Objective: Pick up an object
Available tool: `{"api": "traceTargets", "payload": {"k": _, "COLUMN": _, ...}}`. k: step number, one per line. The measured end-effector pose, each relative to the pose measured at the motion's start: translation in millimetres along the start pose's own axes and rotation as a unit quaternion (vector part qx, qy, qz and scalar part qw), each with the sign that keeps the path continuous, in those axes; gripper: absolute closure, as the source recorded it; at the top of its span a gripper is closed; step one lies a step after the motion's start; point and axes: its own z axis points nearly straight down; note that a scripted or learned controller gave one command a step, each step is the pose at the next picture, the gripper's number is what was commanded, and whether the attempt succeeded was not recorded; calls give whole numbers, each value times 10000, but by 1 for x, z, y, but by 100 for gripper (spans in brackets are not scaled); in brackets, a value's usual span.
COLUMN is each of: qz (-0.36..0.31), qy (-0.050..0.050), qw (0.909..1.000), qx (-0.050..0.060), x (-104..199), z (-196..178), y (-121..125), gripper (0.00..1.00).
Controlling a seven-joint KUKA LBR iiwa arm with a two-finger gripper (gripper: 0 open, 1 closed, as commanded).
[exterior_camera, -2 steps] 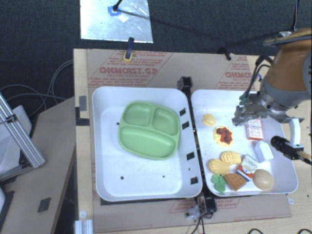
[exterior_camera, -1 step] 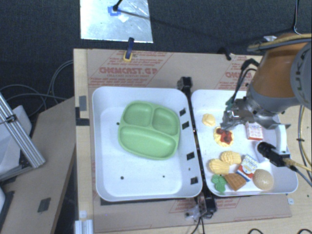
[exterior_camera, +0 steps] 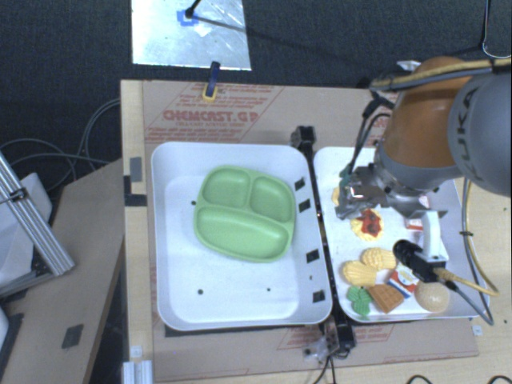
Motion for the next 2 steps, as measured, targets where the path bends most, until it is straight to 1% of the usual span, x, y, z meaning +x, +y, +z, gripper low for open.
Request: {"api": "traceTargets", "payload": {"k": 2, "qz": 42, "qy": -9, "qw": 10000, "qx": -3, "x": -5, "z": -2, "y": -6, "gripper": 100}}
